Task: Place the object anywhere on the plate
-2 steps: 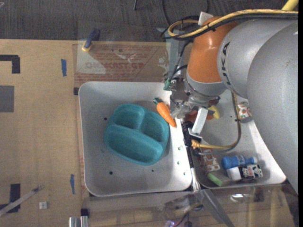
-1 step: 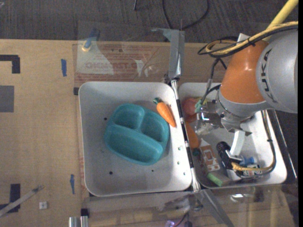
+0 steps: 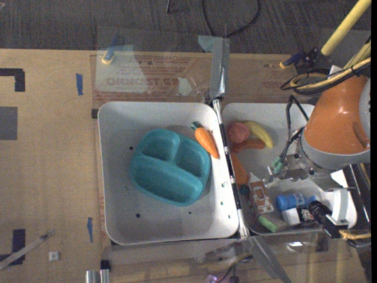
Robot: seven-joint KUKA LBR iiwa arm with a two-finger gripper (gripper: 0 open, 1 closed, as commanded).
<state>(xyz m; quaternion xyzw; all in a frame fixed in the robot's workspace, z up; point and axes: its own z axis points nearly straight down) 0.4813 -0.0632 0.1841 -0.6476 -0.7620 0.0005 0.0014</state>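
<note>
A teal divided plate (image 3: 169, 167) lies in the left white bin (image 3: 118, 217). A toy carrot (image 3: 207, 142) with a green top rests on the plate's upper right rim, close to the wall between the bins. The grey arm with its orange band (image 3: 337, 122) hangs over the right bin (image 3: 306, 229). Its gripper (image 3: 285, 172) is low over that bin's middle, well to the right of the carrot and the plate, and nothing shows between it and them.
The right bin holds a reddish round fruit (image 3: 238, 132), a banana (image 3: 260, 132), an orange piece (image 3: 239, 171), a brown packet (image 3: 261, 197), a blue bottle (image 3: 293, 201) and a small green piece (image 3: 268, 223). A metal divider (image 3: 219, 75) and cables sit behind the bins.
</note>
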